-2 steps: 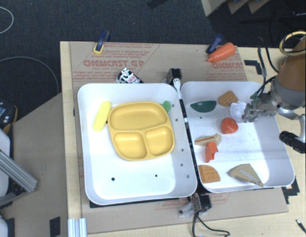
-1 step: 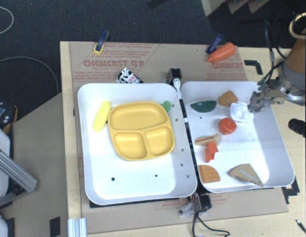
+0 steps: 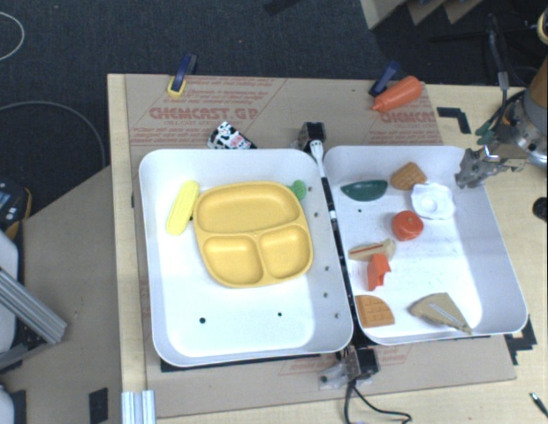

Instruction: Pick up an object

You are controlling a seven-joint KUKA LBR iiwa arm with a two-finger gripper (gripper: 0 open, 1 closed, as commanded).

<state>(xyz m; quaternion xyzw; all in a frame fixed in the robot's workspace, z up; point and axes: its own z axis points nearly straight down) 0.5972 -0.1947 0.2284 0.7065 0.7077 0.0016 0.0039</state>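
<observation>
Above the bench, two white bins side by side: my gripper (image 3: 477,168) hangs at the far right corner of the right bin (image 3: 495,237), over its rim, with my grey wrist reaching in from the right edge. From this angle I cannot tell whether it is spread or closed.

The pieces on offer lie scattered on the right bin's floor, all apart from me. Nearest is a white lump (image 3: 431,202), with a brown biscuit-like piece (image 3: 407,177) just beside it and a dark green leaf shape (image 3: 364,188) further left. Below them sits a red ball (image 3: 407,226). Toward the bin's left wall lie a pale bun-like stick (image 3: 371,250) and a red-orange piece (image 3: 377,274), touching or nearly so. Along the near edge rest a tan waffle wedge (image 3: 374,311) and a beige wedge (image 3: 442,310), well apart.

The left bin (image 3: 168,325) holds a yellow divided tray (image 3: 253,233), a yellow corn cob (image 3: 181,207) against its left side and a small green piece (image 3: 298,189) at its far right corner.

Outside the bins, on the brown board (image 3: 256,104), lie an orange carrot (image 3: 398,94) and a black-and-white toy (image 3: 230,137).
</observation>
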